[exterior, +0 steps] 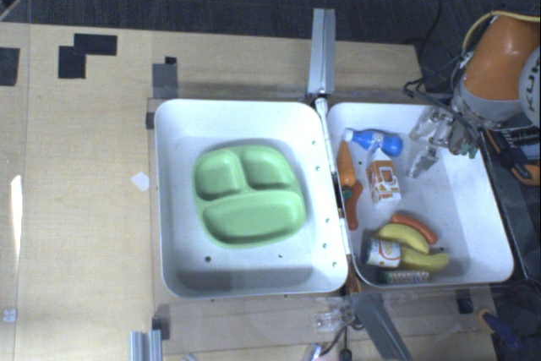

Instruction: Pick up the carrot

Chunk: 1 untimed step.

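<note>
The carrot is a long orange piece lying along the left wall of the right bin, running from far to near. My gripper hangs over the far right part of that bin, well to the right of the carrot and apart from it. Its fingers are spread open with nothing between them. A blue and white bottle and a small orange and white carton lie between the gripper and the carrot.
A yellow banana, a red sausage and a small can crowd the near part of the right bin. The left bin holds a green divided plate. A metal post stands behind the bins.
</note>
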Available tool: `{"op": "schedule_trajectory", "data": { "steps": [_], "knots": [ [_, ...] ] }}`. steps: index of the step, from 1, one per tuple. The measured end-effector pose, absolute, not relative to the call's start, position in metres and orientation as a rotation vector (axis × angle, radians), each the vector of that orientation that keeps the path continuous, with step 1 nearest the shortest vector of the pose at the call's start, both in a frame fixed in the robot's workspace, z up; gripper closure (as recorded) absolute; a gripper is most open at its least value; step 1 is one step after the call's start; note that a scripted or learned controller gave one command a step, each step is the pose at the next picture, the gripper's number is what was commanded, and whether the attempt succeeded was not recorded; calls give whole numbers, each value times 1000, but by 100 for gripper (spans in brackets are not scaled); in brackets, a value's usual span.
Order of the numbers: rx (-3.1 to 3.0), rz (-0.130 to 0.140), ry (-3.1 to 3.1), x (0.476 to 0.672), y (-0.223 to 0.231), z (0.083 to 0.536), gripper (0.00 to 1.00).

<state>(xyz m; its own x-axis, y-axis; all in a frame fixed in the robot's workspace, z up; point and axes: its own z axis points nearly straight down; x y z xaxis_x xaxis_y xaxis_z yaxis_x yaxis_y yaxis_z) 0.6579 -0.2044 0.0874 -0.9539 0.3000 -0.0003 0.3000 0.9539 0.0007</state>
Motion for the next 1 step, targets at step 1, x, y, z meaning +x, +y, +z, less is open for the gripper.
{"op": "schedule_trajectory", "data": {
  "steps": [1],
  "knots": [
    [338, -1, 3109, 638, -195, 199, 0]
  ]
}}
